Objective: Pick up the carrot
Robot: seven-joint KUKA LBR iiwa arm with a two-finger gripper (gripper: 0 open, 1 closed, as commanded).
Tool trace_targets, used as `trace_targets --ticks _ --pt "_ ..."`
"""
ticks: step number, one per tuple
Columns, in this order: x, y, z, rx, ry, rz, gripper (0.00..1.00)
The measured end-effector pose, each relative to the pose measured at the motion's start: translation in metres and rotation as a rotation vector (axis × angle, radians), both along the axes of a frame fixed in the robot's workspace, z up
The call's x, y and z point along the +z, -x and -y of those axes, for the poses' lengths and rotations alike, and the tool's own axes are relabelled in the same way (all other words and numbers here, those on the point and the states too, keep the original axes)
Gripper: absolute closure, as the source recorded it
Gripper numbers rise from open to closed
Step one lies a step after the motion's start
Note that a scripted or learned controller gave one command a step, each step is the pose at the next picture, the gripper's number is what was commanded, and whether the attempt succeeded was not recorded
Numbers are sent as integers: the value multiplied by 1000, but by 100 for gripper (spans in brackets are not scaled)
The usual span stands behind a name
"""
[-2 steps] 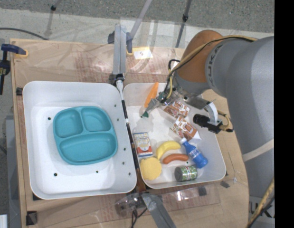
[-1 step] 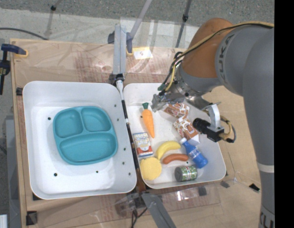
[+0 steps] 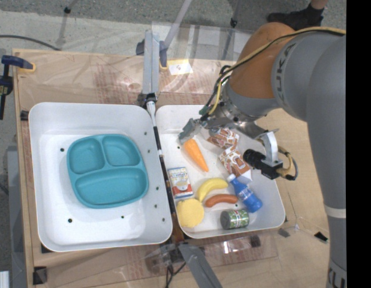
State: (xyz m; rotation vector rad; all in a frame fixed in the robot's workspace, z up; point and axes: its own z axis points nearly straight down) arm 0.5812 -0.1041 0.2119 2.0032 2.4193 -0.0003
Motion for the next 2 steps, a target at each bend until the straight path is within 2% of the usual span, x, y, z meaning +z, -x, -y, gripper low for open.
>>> trace_targets --ticks 1,2 --pt "-63 -8 47 -61 0 -4 0" --pt "-125 -34 38 64 -1 -2 0"
